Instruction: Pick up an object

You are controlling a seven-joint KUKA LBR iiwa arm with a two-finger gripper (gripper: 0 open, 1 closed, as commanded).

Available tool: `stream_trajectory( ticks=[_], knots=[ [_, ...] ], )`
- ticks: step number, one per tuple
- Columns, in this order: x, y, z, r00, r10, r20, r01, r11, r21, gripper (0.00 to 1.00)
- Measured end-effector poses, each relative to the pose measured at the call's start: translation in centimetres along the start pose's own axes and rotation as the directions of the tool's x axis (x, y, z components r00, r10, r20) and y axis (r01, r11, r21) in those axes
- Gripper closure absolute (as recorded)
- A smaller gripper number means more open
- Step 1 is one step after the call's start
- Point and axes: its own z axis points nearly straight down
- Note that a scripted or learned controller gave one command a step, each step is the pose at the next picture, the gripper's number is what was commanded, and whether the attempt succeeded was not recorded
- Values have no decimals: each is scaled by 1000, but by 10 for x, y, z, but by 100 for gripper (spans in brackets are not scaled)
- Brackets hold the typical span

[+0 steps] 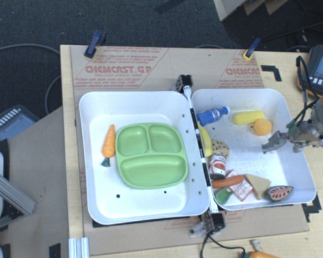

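Observation:
My gripper [275, 142] hangs over the right side of the right bin [290, 171], just below and to the right of an orange ball [262, 126]. A yellow corn cob [247, 116] and a blue bottle [211, 115] lie at the back of that bin. Along its left wall lie a banana [205, 141], a cookie [220, 147] and a small red-labelled can [218, 166]. At the front sit a sausage [226, 182], a sandwich wedge [257, 185] and a watermelon slice [280, 193]. Nothing shows in the gripper.
The left bin [97, 198] holds a green divided plate [151, 155] and a toy carrot [108, 144] beside the plate's left edge. A black divider [196, 138] runs between the bins. Cables and grey equipment [311, 79] stand at the right edge.

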Motion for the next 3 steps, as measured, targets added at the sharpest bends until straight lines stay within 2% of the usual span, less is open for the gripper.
stream_trajectory(
  ticks=[1, 2, 3],
  knots=[
    [1, 49, 106, 1000, -1, 0, 1, 1000, 0, 0],
    [13, 138, 105, 1000, -2, 0, 2, 1000, -2, 0],
    [13, 138, 95, 1000, -3, 3, 3, 1000, -4, 100]
  ],
)
